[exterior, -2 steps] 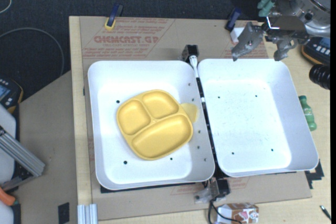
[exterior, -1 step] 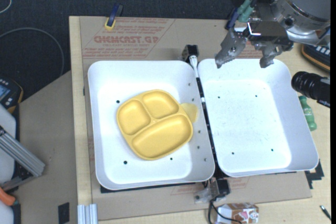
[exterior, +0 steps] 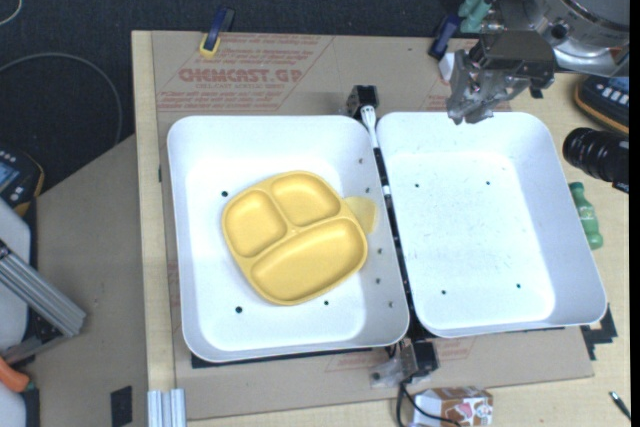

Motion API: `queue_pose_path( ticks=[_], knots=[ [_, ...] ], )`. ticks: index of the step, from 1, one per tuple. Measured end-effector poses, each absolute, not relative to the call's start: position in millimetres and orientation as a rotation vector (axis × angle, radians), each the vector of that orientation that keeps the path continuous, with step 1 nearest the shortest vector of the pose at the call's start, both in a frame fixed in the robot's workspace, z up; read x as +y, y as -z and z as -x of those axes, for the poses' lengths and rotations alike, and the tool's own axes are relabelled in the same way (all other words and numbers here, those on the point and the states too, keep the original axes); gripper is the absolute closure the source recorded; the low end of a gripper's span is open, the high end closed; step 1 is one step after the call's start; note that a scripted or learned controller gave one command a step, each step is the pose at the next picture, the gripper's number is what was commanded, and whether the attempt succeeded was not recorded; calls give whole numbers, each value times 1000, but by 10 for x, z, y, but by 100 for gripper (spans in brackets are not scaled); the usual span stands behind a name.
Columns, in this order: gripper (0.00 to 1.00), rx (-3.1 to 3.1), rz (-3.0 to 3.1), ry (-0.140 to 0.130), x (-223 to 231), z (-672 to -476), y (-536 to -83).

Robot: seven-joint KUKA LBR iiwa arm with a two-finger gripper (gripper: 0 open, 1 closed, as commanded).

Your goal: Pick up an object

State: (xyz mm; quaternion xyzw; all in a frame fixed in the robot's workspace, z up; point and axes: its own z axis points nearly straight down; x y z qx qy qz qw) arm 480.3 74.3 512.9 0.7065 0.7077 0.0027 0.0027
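Hanging above the far rim of the right bin (exterior: pixel 570 215), the gripper (exterior: pixel 470 110) points down with nothing between its tips; whether those tips stand apart or together I cannot tell from this slant, since they read as one dark cluster. The plate (exterior: pixel 293 237), a yellow one with three compartments, lies flat in the left bin (exterior: pixel 190 215), roughly centred and a little toward the near side.

What the coming move turns on is the offset between the two. From the gripper, the plate lies across the divide between the bins, to the view's left and toward the near edge, so the travel is diagonal and must clear both inner rims where the bins meet. The plate's long axis runs at a slant, from upper left to lower right in the view, with its large compartment toward the near right and the two small ones toward the far left. A small yellow tab (exterior: pixel 362 212) sticks out at its right side, the side nearest the gripper.

My judgement is that a flat plate offers only rims and dividers to pinch, so the raised edge facing the arm looks like the likeliest purchase.
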Motion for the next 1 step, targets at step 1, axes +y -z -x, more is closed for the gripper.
queue_pose_path(
  ticks=[1],
  knots=[
    [100, 2222, -2228, 12, 682, -4787, -4135]
  ],
)
